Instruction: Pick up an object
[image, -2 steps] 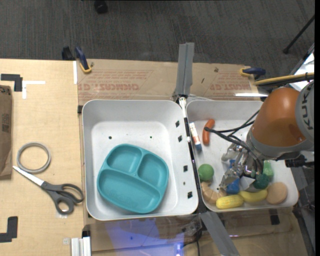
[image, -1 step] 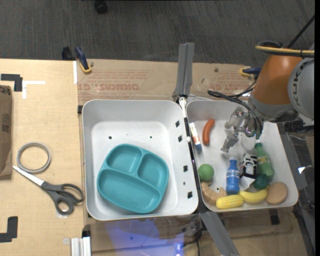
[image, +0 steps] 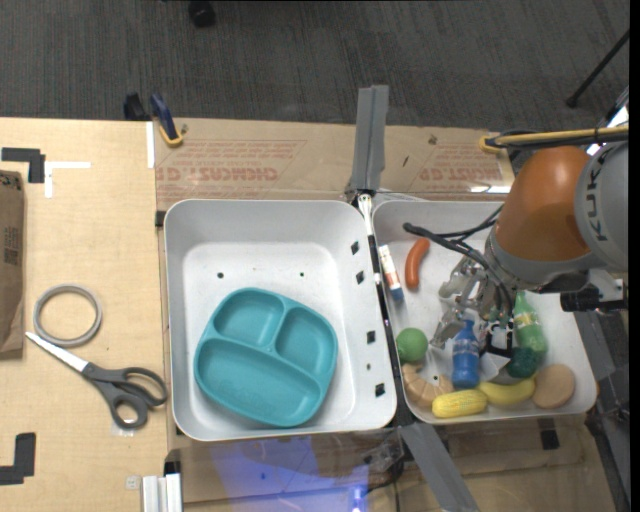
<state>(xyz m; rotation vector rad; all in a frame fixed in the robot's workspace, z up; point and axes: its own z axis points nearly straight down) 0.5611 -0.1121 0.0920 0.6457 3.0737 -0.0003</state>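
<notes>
I count two white bins: the left bin (image: 185, 300) holds one teal divided plate (image: 266, 356); the right bin (image: 580, 345) holds one hot dog (image: 416, 262), one green ball (image: 411, 344), one blue bottle (image: 465, 362), one corn cob (image: 458, 403), one banana (image: 508, 391). My arm bends down from the right, gripper (image: 462, 305) hovering above the bottle; I cannot tell its state.

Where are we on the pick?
Done: the arm is over the right bin, claw down among the toys. In hand: it sits by the blue bottle; a hold can't be judged from here. Left: lift something out. The teal tray lies in the left bin.
</notes>
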